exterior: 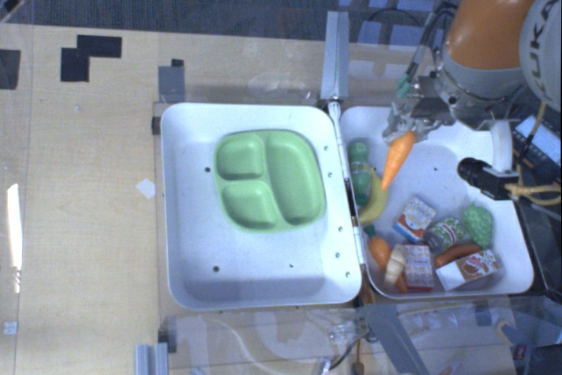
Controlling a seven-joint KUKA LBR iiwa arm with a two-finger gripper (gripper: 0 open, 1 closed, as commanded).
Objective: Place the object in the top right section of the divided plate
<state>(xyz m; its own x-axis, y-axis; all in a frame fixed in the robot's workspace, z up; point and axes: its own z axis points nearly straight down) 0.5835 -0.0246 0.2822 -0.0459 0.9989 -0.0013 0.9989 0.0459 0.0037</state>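
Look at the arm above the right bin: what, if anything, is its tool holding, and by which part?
The tool holds a toy carrot by its thick upper end; the pointed tip hangs down and left over the right bin.

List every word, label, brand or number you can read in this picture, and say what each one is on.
"UKA", the visible end of the maker's name: on the grey arm casing at the right edge, partly cut off.
Printed labels on the small boxes and the can in the right bin: too small and blurred to read.
The green divided plate in the left bin carries no text.
The carrot at the gripper carries none.
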